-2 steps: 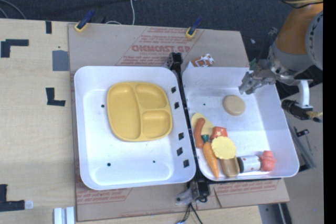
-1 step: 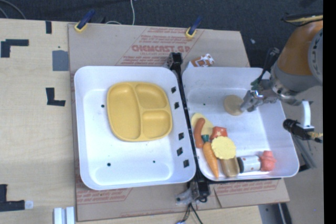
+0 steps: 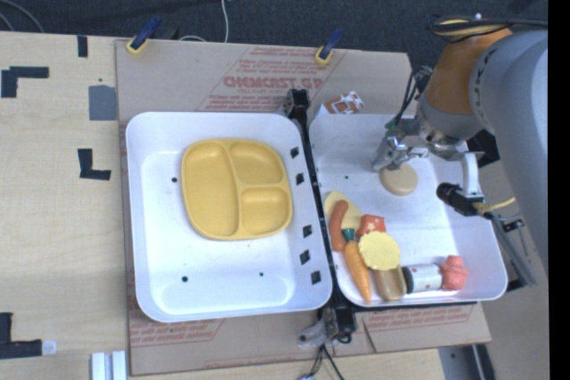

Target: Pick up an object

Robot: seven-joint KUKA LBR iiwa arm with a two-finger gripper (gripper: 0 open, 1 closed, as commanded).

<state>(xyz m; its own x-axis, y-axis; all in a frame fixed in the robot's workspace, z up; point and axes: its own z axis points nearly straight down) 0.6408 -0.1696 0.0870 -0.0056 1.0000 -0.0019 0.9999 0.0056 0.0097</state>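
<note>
1. Toy food heap, near corner of the right bin point(image 3: 495, 255): carrot point(image 3: 357, 270), yellow ruffled disc point(image 3: 379, 250), brown sausage-like piece point(image 3: 389, 283), small bottle or can point(image 3: 425, 278), pink piece point(image 3: 454, 271), red-orange block point(image 3: 370, 224). Pieces touch and overlap; poor for a clean grip.
2. Tan round disc point(image 3: 400, 181), the likely thing to pick, lying flat and alone mid-bin. Judged light, stiff, smooth plastic; low profile, so best pinched across its edges, and it may slide.
3. Gripper point(image 3: 394, 150), just beyond the disc, apparently touching its far rim. Jaws: cannot tell whether open or closed; nothing seen between them.
4. Left bin point(image 3: 142, 191), holding a yellow divided plate point(image 3: 237, 189); well apart, no obstruction.
5. Divider clips point(image 3: 303, 182) between bins; clear of the disc.
6. Cardboard sheet point(image 3: 258, 76) on the desk point(image 3: 53, 191), clamped at the far edge.
</note>
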